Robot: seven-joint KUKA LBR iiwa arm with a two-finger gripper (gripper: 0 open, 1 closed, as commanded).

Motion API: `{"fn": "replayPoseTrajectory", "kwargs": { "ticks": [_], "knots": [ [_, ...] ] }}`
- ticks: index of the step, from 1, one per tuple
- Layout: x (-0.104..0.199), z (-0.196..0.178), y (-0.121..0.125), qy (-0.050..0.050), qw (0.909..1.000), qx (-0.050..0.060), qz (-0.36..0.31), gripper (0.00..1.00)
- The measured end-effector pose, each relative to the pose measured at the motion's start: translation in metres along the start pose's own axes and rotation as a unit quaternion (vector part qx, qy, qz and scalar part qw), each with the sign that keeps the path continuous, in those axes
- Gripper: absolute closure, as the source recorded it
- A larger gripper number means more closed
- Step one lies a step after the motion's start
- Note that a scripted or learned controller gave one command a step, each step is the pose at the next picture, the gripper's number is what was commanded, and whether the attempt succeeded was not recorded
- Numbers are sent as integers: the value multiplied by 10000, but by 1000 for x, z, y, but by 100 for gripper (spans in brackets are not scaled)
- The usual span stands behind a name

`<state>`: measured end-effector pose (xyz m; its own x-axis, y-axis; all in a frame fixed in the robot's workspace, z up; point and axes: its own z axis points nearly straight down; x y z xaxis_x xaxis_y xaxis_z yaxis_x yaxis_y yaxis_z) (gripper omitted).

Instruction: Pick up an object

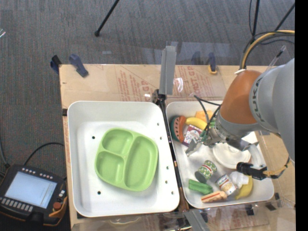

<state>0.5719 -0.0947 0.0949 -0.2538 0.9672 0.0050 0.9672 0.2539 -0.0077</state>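
**Operator:** Report gripper status.

**Technician:** The gripper sits low in the right bin, at the far-left cluster: a small box, a banana and a watermelon slice. Whether it is spread or closed on anything cannot be told; the wrist covers it.

**Operator:** Failure risks?

**Technician:** The items are packed close together. A closing stroke is likely to catch two at once, or push the box against the bin wall so it slips free. The can and green pieces lie nearer, apart from the cluster.
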Motion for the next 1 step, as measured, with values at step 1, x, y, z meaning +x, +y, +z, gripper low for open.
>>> {"fn": "replayPoseTrajectory", "kwargs": {
  "ticks": [1],
  "knots": [
    [-3,10,-70,-9,10000,-5,-64,0]
  ]
}}
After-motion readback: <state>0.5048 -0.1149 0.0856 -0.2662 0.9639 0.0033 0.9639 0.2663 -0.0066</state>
